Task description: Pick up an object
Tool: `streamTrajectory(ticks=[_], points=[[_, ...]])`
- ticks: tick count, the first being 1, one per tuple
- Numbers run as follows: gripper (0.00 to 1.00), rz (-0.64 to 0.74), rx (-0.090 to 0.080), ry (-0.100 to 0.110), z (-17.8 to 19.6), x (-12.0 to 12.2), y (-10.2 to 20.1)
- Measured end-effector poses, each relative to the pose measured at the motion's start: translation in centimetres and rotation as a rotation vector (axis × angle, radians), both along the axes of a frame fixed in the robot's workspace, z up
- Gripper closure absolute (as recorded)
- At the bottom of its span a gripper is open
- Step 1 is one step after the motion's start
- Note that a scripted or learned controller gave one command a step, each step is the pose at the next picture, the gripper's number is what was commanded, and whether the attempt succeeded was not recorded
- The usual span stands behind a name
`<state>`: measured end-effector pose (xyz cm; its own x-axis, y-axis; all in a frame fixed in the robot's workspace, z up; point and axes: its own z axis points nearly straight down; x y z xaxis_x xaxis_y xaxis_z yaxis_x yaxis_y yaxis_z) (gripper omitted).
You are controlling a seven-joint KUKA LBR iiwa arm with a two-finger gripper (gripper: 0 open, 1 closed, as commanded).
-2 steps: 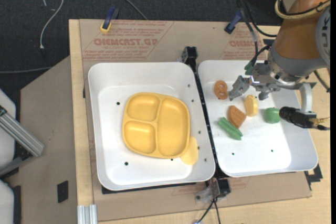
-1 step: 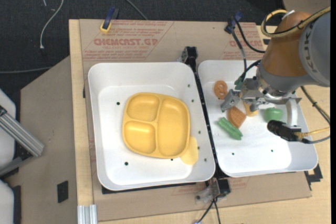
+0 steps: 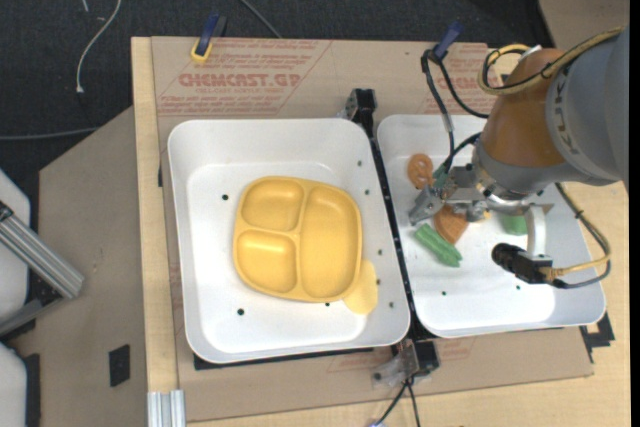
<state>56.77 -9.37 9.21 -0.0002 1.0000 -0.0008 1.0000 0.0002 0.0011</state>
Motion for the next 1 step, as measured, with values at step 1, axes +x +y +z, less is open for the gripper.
streamTrajectory(ticks=[1], points=[[1.0, -0.002, -0.004, -0.011, 1.59, 0.3, -0.19]])
